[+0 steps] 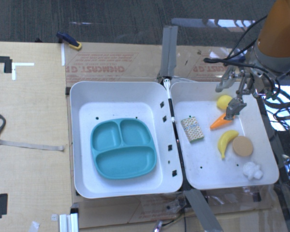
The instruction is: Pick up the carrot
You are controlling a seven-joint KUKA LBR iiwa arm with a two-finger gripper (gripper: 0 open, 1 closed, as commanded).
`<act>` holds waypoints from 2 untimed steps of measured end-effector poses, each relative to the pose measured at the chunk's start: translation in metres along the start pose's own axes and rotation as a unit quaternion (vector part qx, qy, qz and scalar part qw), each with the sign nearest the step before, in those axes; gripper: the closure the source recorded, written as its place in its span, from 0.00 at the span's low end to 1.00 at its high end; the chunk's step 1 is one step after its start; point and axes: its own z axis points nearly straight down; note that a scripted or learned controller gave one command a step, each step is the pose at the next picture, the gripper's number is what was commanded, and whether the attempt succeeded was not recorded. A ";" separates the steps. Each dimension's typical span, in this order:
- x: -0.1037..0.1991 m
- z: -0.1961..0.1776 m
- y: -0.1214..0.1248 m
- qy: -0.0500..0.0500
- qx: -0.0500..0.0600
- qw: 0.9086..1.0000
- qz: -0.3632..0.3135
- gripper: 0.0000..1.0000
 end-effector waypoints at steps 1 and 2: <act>0.022 0.109 -0.020 0.000 0.000 1.000 -0.021 0.00; -0.024 0.179 -0.059 -0.001 0.000 1.000 -0.001 0.00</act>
